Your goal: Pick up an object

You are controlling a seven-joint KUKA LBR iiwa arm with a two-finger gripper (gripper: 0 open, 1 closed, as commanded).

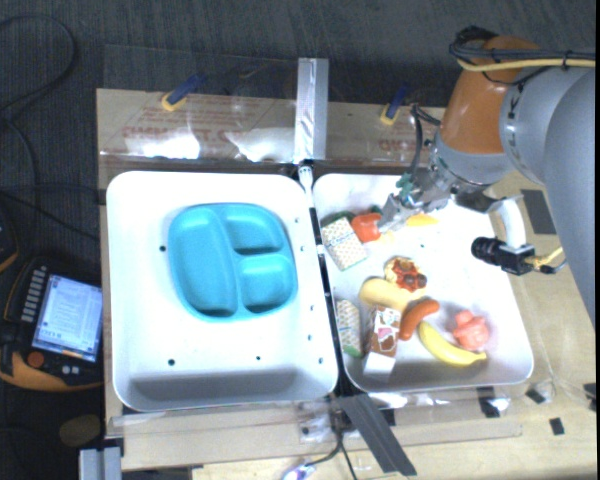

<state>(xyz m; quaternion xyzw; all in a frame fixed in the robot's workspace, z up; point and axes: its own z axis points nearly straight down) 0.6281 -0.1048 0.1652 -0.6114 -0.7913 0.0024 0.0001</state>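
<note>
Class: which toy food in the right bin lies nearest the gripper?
The orange-red piece, beside the gripper near the bin's back; the banana and sausage lie farther forward.

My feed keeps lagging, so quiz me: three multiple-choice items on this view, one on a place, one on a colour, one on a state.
1. Where does the divided tray lie?
A. left bin
B. right bin
C. on the floor

2. What colour is that tray?
A. red
B. blue
C. yellow

3. Where is the gripper now?
A. over the left bin
B. outside both bins
C. low in the right bin, by the orange block

Key: 1 A, the tray sits alone in the left bin. 2 B, it is light blue. 3 C, the gripper reaches down beside the block at that bin's far end.
</note>
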